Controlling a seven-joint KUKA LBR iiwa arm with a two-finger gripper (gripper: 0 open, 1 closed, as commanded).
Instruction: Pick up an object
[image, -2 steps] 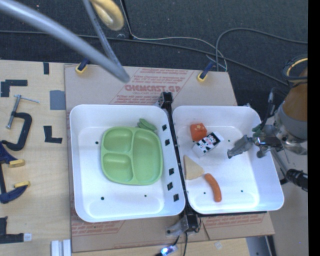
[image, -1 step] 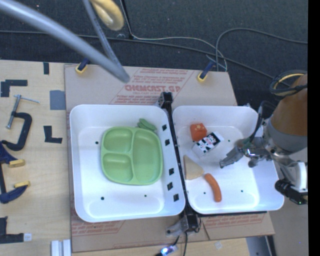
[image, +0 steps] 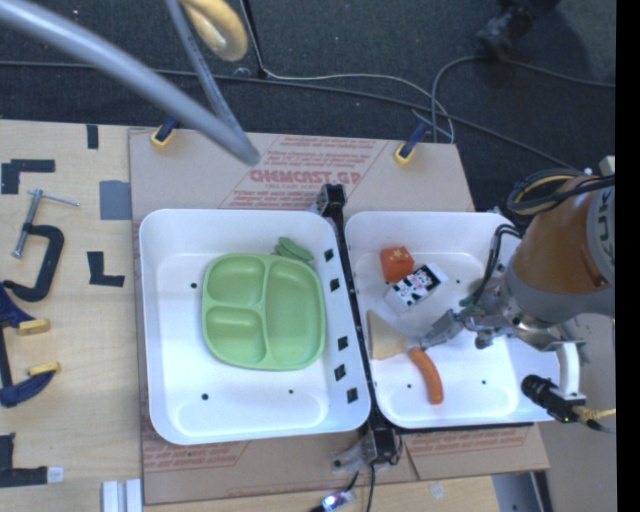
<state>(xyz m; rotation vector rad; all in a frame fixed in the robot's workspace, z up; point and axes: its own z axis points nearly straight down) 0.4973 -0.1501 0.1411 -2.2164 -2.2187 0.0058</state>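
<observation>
Nothing is lifted yet: your gripper (image: 432, 334), jaws' state untellable, hovers just above the sausage (image: 427, 374), left unpicked.

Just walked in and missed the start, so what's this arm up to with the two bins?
The robot arm reaches from the right over the right bin, trying to pick something up. Its gripper hangs low near the bin's middle, between a black-and-white patterned block and an orange sausage-shaped toy. An orange-red piece lies further back. Nothing is visibly held. The left bin holds a green divided plate, untouched.
</observation>
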